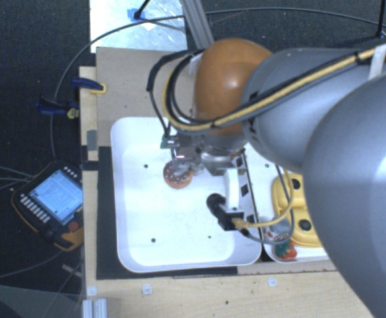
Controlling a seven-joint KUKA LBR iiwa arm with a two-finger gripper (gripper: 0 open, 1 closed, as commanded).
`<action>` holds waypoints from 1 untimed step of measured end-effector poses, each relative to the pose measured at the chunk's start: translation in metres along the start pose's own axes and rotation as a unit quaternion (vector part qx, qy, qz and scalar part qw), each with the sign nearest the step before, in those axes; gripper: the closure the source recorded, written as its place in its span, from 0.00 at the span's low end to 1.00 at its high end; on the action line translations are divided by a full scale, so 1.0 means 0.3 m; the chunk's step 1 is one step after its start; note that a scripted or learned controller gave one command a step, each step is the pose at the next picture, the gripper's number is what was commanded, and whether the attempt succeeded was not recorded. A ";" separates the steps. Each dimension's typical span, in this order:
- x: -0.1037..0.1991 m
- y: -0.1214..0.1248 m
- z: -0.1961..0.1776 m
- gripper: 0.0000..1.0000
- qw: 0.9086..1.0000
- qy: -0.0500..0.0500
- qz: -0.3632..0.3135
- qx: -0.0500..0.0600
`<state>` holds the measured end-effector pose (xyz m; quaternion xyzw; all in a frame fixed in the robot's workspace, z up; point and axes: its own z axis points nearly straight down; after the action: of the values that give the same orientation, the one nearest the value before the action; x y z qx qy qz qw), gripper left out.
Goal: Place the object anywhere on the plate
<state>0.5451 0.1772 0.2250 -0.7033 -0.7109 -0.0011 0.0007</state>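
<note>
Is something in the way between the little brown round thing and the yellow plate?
Yes. The small round brown object lies in the left white bin, and the yellow plate is in the bin beside it. The raised bin rims run between them, and a black fitting under the grey arm sits there too.

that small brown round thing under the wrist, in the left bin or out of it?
In. The brown round object shows against the white floor of the left bin, inside its rim. Whether it rests there or hangs from the gripper: cannot tell.
</note>
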 end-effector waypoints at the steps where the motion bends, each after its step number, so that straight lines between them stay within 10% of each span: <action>1: 0.115 -0.074 0.038 1.00 1.000 -0.001 0.001 0.001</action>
<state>0.5226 0.2116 0.2139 -0.7041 -0.7101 0.0002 0.0013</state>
